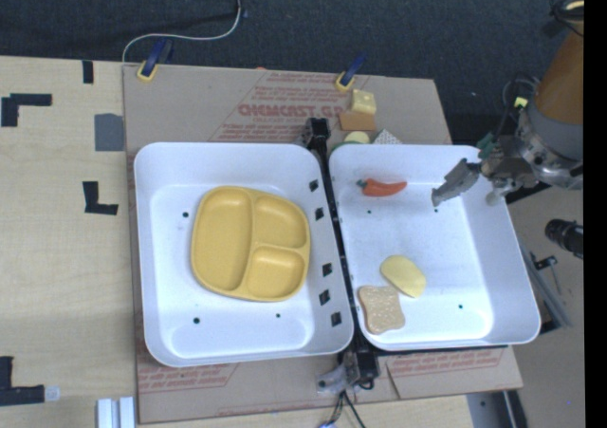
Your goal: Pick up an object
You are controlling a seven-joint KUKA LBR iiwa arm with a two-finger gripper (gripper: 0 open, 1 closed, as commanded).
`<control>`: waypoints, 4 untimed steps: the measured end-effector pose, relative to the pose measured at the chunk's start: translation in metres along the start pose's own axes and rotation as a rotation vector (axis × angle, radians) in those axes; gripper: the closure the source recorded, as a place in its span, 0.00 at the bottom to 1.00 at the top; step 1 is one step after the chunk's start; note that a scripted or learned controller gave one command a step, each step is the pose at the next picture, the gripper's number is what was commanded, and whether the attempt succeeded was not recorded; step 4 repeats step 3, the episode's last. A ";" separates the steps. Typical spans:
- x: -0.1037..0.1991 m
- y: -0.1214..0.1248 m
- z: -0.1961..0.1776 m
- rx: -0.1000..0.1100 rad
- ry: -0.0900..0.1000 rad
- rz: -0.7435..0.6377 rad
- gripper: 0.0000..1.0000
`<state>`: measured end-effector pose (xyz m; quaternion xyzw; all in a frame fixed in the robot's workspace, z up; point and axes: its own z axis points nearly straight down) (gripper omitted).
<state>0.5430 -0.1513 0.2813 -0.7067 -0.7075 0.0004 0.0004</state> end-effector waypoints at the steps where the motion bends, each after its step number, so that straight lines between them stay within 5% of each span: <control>1: 0.045 0.003 0.118 0.013 0.004 -0.003 0.00; 2: 0.023 -0.036 0.199 -0.002 0.000 0.004 0.00; 3: 0.024 -0.033 0.185 -0.004 0.000 0.000 1.00; 4: 0.024 -0.033 0.185 -0.004 0.000 0.000 1.00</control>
